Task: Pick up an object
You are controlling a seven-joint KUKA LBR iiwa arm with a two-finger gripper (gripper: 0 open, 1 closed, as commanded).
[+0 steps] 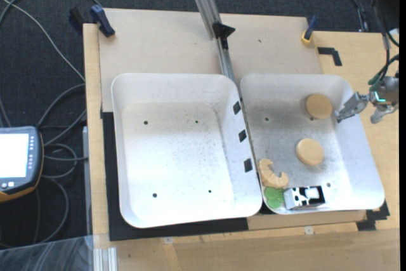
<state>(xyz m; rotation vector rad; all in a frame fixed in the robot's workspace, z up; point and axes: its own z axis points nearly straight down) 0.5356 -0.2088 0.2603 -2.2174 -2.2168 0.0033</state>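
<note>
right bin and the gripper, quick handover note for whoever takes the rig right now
Gripper: at the right bin's right rim, holding nothing visible.
Things in that bin: two tan discs, one near the gripper, one mid-bin; a tan curved piece, a green piece and a black-and-white block at the near edge.
Done: nothing picked.
Left: pick one; the nearer disc looks easiest.

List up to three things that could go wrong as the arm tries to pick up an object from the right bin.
1. The gripper sits at the right bin's right rim, so coming down it may strike the wall.
2. The two tan discs look flat and smooth, so fingers may slide off.
3. The tan curled piece, green piece and black-and-white block crowd the near corner; a grab there could catch a neighbour or the rim.
</note>
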